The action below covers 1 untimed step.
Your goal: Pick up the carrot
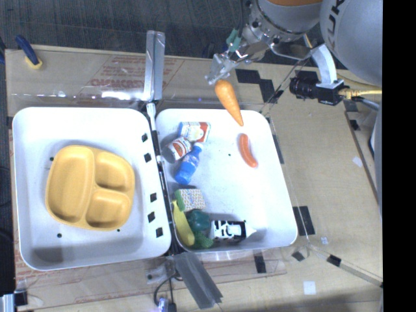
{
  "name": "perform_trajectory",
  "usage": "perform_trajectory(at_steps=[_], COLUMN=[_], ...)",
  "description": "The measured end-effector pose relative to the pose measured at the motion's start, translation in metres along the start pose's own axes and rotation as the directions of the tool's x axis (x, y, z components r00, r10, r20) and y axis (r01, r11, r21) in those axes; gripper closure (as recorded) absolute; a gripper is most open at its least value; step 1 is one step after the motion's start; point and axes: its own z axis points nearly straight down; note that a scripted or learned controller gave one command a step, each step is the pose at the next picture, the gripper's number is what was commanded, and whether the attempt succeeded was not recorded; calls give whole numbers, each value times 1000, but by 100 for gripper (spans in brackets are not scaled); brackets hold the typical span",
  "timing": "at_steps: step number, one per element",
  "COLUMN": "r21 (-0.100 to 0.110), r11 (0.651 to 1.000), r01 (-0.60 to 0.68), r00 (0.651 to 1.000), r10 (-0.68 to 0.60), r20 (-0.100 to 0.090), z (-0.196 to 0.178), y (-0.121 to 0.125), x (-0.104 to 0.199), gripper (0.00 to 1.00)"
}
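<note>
Tool (221,70) above the right bin's (276,194) far rim, and we see the carrot (229,101) gripped by its thick end between the closed fingers.

We see the carrot as smooth, bright orange and tapered, hanging tilted with its point toward the bin, clear of the bin's floor. On the arm (354,12) we read part of "KUKA". Below lie a red sausage (248,150), a blue bottle (188,166), a red-and-white packet (194,132) and a black-and-white carton (229,229), their print too small for us to read. A yellow tray (90,186) sits in the left bin (32,194).
</note>
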Motion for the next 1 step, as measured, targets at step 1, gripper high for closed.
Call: perform_trajectory(at_steps=[1], r21=[1], r11=[993], r01=[122], r00=[993], r10=[-122], r20=[0], z=[-47], y=[25], x=[30], gripper=[100])
